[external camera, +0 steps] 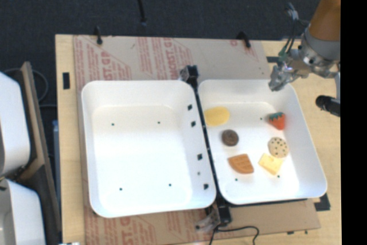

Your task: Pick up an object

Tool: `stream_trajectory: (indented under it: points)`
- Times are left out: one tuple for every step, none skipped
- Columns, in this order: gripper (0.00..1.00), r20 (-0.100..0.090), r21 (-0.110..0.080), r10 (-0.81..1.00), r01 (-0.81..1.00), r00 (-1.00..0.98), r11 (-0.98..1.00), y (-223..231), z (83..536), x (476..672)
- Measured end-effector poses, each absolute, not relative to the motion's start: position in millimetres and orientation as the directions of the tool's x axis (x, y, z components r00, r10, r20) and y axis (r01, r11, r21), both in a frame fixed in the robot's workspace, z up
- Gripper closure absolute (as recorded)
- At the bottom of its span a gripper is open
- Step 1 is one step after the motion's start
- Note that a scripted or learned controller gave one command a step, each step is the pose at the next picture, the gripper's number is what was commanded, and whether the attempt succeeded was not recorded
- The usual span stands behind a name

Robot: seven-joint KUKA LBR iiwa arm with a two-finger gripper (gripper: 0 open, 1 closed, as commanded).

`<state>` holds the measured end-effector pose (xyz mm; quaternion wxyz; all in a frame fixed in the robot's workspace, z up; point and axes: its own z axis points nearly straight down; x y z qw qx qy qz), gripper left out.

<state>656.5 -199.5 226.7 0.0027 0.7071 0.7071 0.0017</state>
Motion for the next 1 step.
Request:
stream_trajectory:
  points:
    - [1.0, -0.001, 0.004, 1.0, 1.0, 0.0, 0.0, -200.4, 259.7, 656.8]
